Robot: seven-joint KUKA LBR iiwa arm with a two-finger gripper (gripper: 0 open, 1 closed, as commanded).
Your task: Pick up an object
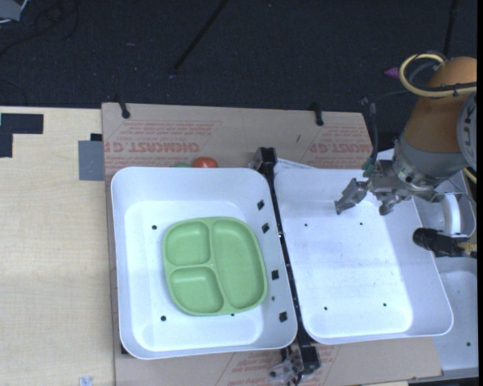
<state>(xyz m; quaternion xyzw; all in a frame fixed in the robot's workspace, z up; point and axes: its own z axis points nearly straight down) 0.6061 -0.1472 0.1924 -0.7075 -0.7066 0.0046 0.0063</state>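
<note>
A light green plate (216,265) with three compartments lies flat in the middle of the left bin (137,207). My gripper (364,205) hangs over the far right part of the right bin (362,296), well away from the plate. Its two fingers (344,203) are spread apart and point down toward the bin floor, with nothing between them.
A small red-orange thing (204,163) and a bit of green (181,165) peek out behind the left bin's far rim. A black divider (278,248) runs between the two bins. Brown cardboard (225,139) lies under the bins, and a wooden table (40,248) extends left.
</note>
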